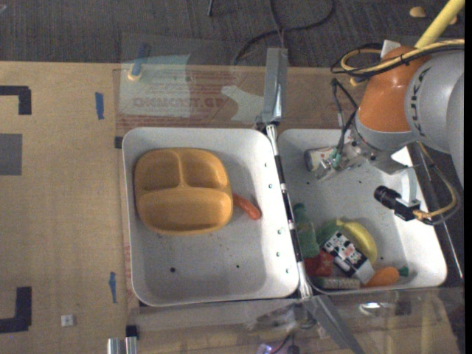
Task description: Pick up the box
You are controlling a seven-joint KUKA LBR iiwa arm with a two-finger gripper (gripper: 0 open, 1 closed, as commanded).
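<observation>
The box is small, with a black, white and red print. It lies in the pile at the near side of the right bin, leaning against a yellow banana. My gripper hangs over the far left part of that same bin, well apart from the box and farther from the camera. The grey arm with its orange band reaches in from the upper right. Nothing shows between the gripper's tips.
Around the box lie a green item, a red piece and an orange piece. The left bin holds a yellow divided plate and an orange carrot. A black cable end hangs over the right bin.
</observation>
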